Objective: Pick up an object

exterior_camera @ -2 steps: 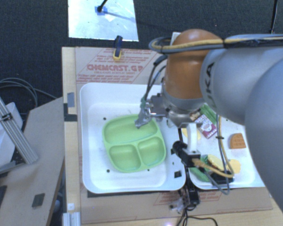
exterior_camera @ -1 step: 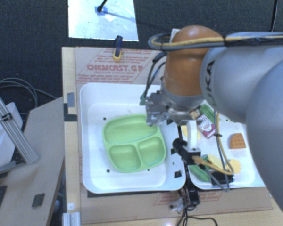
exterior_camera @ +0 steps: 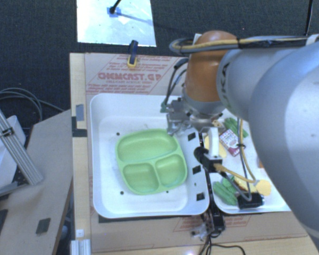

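Grey arm with orange band point(exterior_camera: 210, 70) is hanging over the seam between the shallow white bins. Claw point(exterior_camera: 187, 122) is hovering near the light-green three-compartment plastic tray point(exterior_camera: 150, 161) lying in the left bin point(exterior_camera: 103, 142); can't tell its opening or whether it's holding anything.

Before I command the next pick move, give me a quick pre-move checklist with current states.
1. Green divided tray lies flat in the left bin: ok.
2. Objects available in the right bin, including green pieces and a yellow piece: ok.
3. Gripper position confirmed: cannot tell, arm covers it.
4. Object already held: cannot tell.
5. Right bin contents fully visible: not ok, arm blocks much of it.
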`<state>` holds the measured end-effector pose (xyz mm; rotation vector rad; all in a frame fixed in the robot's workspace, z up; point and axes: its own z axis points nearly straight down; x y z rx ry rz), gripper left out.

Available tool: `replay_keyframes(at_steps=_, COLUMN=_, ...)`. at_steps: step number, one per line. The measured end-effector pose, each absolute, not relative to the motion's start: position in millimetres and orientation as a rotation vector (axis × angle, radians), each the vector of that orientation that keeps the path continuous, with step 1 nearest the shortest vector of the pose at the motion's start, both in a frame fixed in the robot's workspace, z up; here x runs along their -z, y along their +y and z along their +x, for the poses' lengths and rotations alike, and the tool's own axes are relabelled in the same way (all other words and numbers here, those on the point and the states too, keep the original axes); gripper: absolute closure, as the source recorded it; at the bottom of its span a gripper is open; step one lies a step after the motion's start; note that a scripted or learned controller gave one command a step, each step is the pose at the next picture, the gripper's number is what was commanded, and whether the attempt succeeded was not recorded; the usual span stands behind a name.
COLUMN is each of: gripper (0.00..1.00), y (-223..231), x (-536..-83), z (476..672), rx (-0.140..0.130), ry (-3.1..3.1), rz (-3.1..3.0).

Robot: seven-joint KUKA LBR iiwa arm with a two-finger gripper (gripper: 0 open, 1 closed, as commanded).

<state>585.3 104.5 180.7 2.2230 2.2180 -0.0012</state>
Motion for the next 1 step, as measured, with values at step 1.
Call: replay_keyframes(at_steps=1, gripper=1.0, y=91.9, x=-183.8, z=495.6, rx=0.007, ry=2.224, rz=2.226)
